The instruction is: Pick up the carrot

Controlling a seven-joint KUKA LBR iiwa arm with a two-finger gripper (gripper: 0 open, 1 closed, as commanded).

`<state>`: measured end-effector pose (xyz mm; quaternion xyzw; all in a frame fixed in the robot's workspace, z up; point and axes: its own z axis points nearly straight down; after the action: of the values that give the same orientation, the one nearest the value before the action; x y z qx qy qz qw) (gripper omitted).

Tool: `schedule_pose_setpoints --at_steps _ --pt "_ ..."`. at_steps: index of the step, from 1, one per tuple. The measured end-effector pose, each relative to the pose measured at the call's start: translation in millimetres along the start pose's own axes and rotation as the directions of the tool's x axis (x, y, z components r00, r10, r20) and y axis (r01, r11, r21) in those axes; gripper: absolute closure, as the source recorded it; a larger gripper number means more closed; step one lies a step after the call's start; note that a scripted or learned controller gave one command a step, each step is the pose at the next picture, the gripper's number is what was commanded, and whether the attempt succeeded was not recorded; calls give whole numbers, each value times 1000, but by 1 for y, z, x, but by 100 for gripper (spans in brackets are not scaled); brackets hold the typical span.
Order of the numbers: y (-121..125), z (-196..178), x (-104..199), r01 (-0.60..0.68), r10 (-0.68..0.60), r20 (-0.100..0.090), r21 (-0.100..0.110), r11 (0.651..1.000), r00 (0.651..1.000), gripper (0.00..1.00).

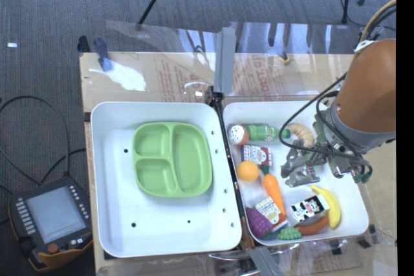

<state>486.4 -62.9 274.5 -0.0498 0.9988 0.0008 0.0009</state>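
The orange carrot (pixel 273 191) lies in the right bin (pixel 359 224), pointing toward the near edge, between an orange fruit (pixel 247 170) and a small printed box (pixel 267 208). My gripper (pixel 300 170) hangs over the same bin, just right of the carrot's upper end and a little apart from it. Nothing shows held in it. The grey arm with its orange band (pixel 369 90) comes in from the right.
Around the carrot lie a red-white carton (pixel 257 154), green bottle (pixel 262 132), spotted white ball (pixel 237 134), bread piece (pixel 301 132), banana (pixel 330 203), cow-pattern carton (pixel 307 209) and purple grapes (pixel 257 222). The left bin (pixel 116 229) holds a green divided plate (pixel 173 158).
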Motion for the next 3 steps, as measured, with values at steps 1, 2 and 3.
schedule_pose_setpoints --at_steps 1,2,3 --pt "-1 1 0 -3 3 -1 0 1000 1000 0" --pt "37 91 -10 136 -136 -9 -3 991 991 0" --pt "-35 183 -19 237 -237 5 1 972 972 0"
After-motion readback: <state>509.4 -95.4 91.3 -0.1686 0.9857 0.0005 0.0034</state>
